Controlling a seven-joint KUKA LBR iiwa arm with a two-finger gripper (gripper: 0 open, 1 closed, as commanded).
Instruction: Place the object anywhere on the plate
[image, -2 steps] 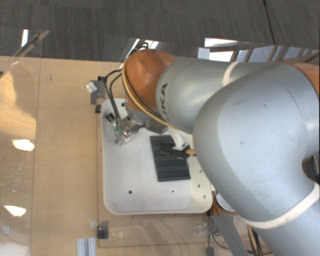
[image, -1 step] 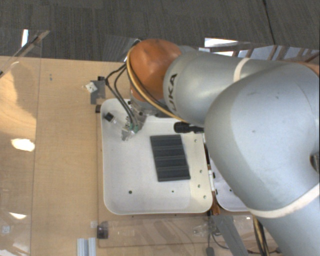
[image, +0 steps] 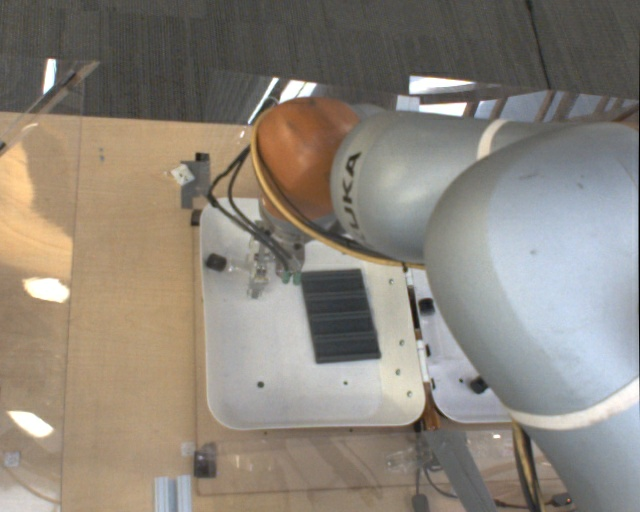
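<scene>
A dark grey ribbed plate (image: 341, 315) lies flat in the middle of the left white bin (image: 280, 390). A small black object (image: 215, 263) rests on the bin floor near its left wall, apart from the plate. My gripper (image: 260, 272) hangs below the orange wrist band, between the small object and the plate's upper left corner, low over the bin floor. Something small and green (image: 295, 276) shows just right of the gripper. The big grey arm hides the bin's upper right part.
The right bin (image: 455, 400) peeks out under the arm, with two small dark bits (image: 478, 384) in it. A metal bracket (image: 196, 182) stands at the left bin's upper left corner. Bare wooden bench (image: 120, 300) lies to the left.
</scene>
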